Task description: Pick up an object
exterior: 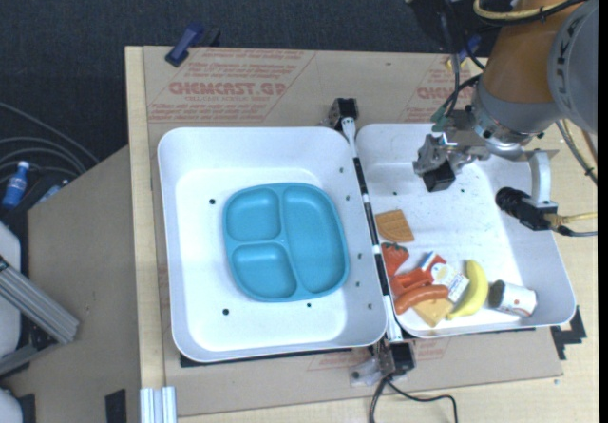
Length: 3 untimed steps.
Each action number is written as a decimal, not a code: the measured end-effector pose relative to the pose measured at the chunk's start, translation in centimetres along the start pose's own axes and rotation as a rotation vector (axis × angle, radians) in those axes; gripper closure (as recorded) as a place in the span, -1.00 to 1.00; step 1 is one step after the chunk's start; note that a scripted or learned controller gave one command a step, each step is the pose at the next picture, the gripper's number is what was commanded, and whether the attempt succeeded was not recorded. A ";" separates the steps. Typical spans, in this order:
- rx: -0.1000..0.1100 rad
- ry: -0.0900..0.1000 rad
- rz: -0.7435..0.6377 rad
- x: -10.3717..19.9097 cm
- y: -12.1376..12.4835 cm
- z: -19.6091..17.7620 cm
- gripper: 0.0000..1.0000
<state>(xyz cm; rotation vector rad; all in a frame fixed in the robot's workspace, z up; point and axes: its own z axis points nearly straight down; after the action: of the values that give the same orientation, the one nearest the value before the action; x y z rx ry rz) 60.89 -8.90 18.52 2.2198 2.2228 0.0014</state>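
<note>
Gripper (438,164) hovers over the right bin (532,250) near its far edge, and from this slant I cannot tell how it stands or see anything in it. Down at that bin's near edge sit the banana (472,287), red peppers (415,282), a cracker-like brown square (393,225) by the left wall, and a small white cylinder (518,298). The left bin (190,174) carries a blue divided plate (285,240) at its centre

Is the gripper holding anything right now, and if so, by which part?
Nothing is seen held. The gripper hangs over the bare upper end of the right bin, apart from the toy food piled at its near end.
</note>
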 end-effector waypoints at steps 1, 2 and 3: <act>0.004 0.001 0.000 6.9 -8.5 -0.2 1.00; 0.001 0.000 0.000 11.1 -6.9 -4.9 1.00; 0.001 0.000 0.000 16.1 -3.5 -6.1 1.00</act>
<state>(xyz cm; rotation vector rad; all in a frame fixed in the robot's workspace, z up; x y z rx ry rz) 57.33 7.24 24.65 2.2202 2.2232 0.0006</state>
